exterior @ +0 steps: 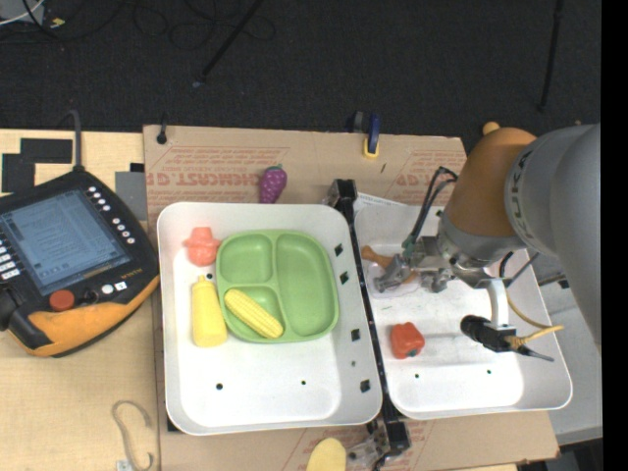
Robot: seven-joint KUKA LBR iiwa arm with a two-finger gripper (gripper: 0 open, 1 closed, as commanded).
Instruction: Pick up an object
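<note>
The claw (392, 275) hung low over the upper left part of the right bin (549, 391), and I couldn't tell whether it was wide or narrow. A small brown object (373, 255) lay just beside it at its upper left, and a red object (407, 340) sat below it, apart. In the left bin (255, 391), a corn cob (254, 313) rested on a green plate (304, 283).

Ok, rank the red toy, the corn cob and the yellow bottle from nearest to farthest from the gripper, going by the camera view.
1. Red toy: in the right bin, close by the gripper.
2. Corn cob: on the green tray in the left bin.
3. Yellow bottle: left bin, beyond the tray's left edge.
</note>
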